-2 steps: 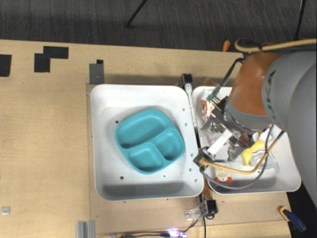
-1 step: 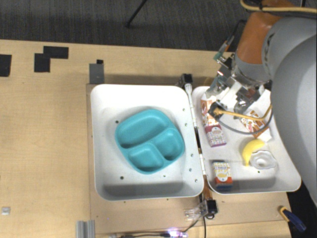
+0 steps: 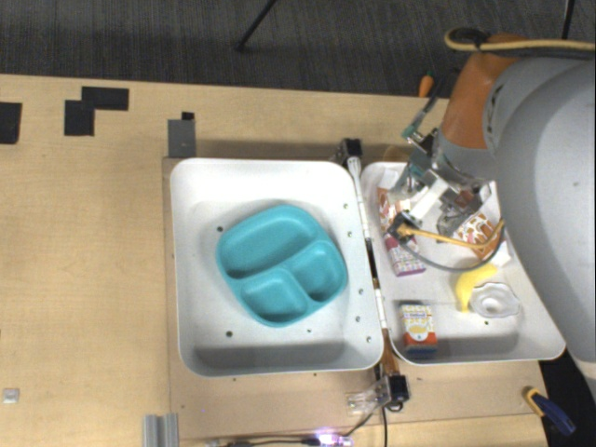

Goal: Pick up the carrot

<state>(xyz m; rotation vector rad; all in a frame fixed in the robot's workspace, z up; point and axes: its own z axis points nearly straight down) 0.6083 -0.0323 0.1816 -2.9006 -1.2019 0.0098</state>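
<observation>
My gripper [image 3: 411, 203] hangs low over the back left part of the right bin [image 3: 535, 347], just above a red-and-white patterned packet [image 3: 387, 207]. The wrist and the bulky grey arm cover the bin's back and right side, along with whatever lies beneath them. I cannot make out the fingertips among the clutter. Right under the gripper lies a purple packet [image 3: 406, 258]. A red-and-white snack bag [image 3: 481, 232] sticks out from under the wrist.
The right bin's front holds a yellow banana [image 3: 468, 289], a clear round lid [image 3: 494, 301] and a small orange-and-red box [image 3: 419, 328]. A teal divided plate [image 3: 279, 264] lies in the left bin [image 3: 196, 250]. A slim orange thing [image 3: 426, 86] sits on the bench behind the bins.
</observation>
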